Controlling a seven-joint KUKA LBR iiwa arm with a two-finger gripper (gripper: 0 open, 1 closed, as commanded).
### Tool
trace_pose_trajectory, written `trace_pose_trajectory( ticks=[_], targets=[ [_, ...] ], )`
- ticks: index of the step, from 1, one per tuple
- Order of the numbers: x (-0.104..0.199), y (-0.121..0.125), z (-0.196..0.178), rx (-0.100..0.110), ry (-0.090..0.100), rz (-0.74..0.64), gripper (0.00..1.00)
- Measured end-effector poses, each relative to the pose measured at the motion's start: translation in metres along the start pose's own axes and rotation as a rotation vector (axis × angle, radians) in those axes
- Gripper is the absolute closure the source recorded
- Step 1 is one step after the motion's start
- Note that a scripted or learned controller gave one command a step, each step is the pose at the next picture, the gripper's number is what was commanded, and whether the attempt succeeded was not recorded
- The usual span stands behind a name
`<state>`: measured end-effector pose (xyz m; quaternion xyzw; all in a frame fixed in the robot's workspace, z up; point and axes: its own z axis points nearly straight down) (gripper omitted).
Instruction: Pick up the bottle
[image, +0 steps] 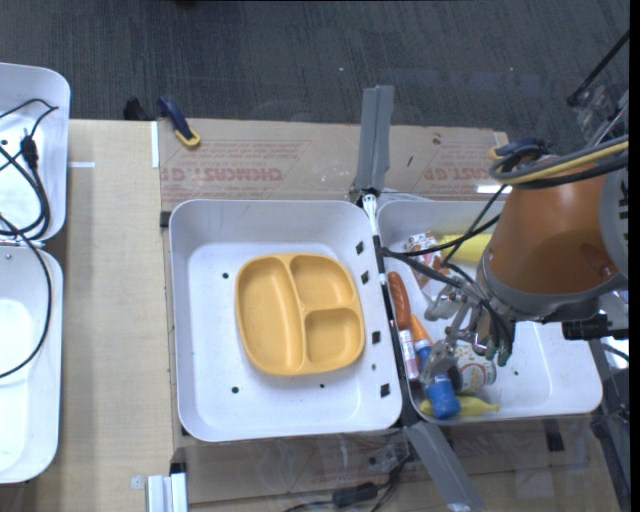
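Gripper (468, 345): I see it low in right bin (560, 395), grip unreadable, crowded by bottle (438, 392) near front rim. Left bin (200, 300): tray (300, 312), open margins.

A robotics lab. A grey-and-orange industrial arm (550, 240) reaches over two white bins (200, 300) set on a cardboard-covered bench (280, 160). Loose black cables (25, 190) trail across white trays at the left.

glossy, seemingly plastic yellow plate (300, 312)

Grey arm (590, 215) with broad orange band, metal hand (470, 335)
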<state>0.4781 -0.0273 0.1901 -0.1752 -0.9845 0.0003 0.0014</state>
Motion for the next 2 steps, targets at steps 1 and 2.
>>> trace_pose_trajectory(
  ticks=[1, 2],
  targets=[
    [-0.022, -0.061, 0.056, -0.001, 0.000, -0.198, 0.00],
    [-0.028, -0.071, 0.080, -0.001, 0.000, -0.256, 0.00]
  ],
)
